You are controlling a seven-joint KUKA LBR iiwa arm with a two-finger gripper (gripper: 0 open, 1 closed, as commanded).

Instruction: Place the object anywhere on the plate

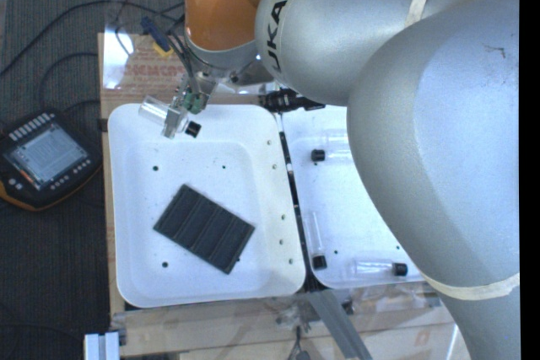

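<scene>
Looming grey arm (422, 122) reaches over the left bin (126, 265), its gripper (179, 115) closed on a clear tube with a black cap (169, 115) at the far corner. Best carried nearer, above the dark ribbed plate (204, 228), before release.

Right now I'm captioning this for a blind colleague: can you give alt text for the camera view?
A grey robot arm reaches from the right over two white bins, its gripper holding a clear tube above the left bin's far corner. A dark ridged plate lies in that bin; more clear tubes lie in the right bin.
</scene>
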